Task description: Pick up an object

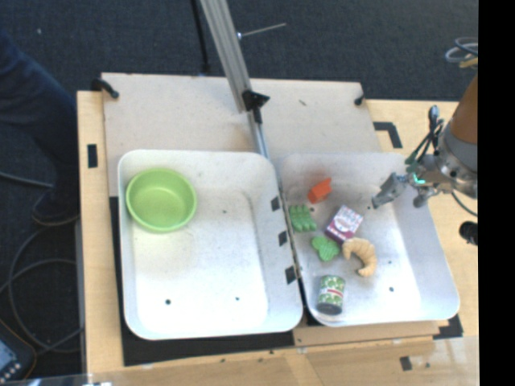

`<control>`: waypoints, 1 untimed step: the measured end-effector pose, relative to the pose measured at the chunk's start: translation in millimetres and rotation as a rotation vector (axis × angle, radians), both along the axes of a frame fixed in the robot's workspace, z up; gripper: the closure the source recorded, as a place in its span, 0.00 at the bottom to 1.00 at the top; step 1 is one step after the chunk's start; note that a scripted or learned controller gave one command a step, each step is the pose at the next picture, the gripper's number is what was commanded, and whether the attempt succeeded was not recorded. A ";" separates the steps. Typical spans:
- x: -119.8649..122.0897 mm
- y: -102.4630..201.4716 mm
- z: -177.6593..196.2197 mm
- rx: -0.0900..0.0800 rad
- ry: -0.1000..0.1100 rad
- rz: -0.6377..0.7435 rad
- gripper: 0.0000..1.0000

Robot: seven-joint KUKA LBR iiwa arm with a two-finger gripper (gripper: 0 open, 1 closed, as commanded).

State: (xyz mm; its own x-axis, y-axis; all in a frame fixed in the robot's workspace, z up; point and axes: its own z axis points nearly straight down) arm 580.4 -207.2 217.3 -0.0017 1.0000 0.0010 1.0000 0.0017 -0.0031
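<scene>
The claw (400, 190) hangs over the upper right part of the right bin (426, 272), at the right of the frame, with its two fingers spread and nothing between them; one finger (386, 193) points down-left toward the cluster of objects, which suggests the arm is lining up for a descent rather than lifting anything away. Every candidate for picking lies in that right bin, grouped toward its left half: an orange block (320, 189) highest in the frame, a green studded brick (302, 217) just below and left of it near the bin's wall, a purple-and-white carton (344, 223) in the middle, a small green toy (326, 249) touching or nearly touching the carton's lower left, a tan croissant (361, 256) just right of that, and a small can with a green label (331, 293) lying lowest, apart from the rest. The carton is the nearest thing to the claw, and probably the easiest target, though the croissant and green toy crowd it and could be nudged. The left bin (209, 296) holds a lime-green bowl (161, 200) in its upper left corner, well apart from the claw. Both bins sit side by side on the wooden surface (241, 111).
</scene>
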 end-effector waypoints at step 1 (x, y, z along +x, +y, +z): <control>1.0 -0.1 2.9 -0.002 -0.005 0.001 0.00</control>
